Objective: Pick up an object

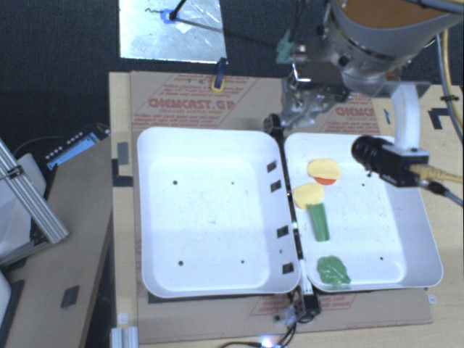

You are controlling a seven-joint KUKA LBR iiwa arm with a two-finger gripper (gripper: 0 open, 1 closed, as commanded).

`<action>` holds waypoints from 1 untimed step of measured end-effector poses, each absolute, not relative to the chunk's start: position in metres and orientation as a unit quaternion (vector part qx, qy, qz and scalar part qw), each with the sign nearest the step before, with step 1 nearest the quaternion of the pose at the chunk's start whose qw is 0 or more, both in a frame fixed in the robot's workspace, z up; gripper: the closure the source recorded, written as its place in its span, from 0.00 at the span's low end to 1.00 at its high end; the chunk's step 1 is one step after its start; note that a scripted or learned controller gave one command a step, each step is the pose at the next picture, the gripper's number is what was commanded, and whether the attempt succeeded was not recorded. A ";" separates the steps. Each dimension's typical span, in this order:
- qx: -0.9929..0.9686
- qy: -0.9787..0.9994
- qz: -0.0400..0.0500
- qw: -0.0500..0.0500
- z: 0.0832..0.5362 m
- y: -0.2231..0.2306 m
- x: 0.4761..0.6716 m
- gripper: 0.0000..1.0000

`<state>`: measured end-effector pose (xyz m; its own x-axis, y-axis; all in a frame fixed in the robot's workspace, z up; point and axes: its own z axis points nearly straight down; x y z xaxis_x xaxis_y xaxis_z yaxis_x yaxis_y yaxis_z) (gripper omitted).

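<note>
The right bin (406, 223) holds a few small objects near its left side. A yellow and orange piece (323, 170) lies farthest back, with a flat yellow piece (308, 193) just in front of it. A green stick (319, 222) lies lengthwise below those, and a green leafy lump (333, 270) sits at the front edge. My gripper (301, 106) hangs above the back rim where the two bins meet, behind the objects and apart from them. The grey arm fills the upper right.
The left bin (210, 209) sits beside the right one, with black clips (283, 209) along the shared wall. A black cylinder on a white bracket (380, 156) overhangs the right bin's back right. A foil sheet (170, 19) and a yellow clip (217, 84) lie behind the bins.
</note>
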<state>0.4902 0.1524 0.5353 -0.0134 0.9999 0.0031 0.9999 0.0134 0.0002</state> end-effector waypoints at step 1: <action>-0.708 -0.706 -0.002 -0.003 0.535 0.097 0.585 1.00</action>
<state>0.5848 0.0966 0.5350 0.0033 1.0000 -0.0012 1.0000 -0.0033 0.0064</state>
